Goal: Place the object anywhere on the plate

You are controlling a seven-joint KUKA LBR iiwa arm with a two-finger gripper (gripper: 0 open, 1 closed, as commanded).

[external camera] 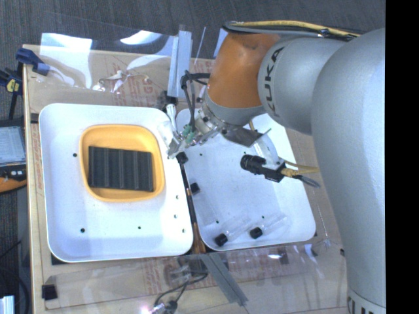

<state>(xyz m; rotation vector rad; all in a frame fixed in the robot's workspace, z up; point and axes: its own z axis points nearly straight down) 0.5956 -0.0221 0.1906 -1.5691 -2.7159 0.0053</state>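
Two shallow white bins sit side by side on the tabletop (105, 275). The left bin (52, 175), on the view's left of the end effector (175, 146), holds a yellow plate (120, 135) with rounded corners. A dark ribbed block (122, 169) lies flat on the plate, inside its rim, and is well apart from the end effector. The right bin (229, 205), on the view's right of and below the end effector, holds two small clear tubes with black caps (220, 239) (255, 231) near its lower edge, well apart from the end effector. A small black piece (194, 188) lies close to the wall between the bins, just below the end effector. The grey arm (314, 77) reaches in from the view's right across the upper part of the right bin, its orange band (239, 70) above the wrist and the wrist slanting down toward the view's left. The end effector sits at the shared wall of the two bins, just beside the upper right corner of the plate. Whether it is apart, together, or clamped on anything cannot be told from this angle.
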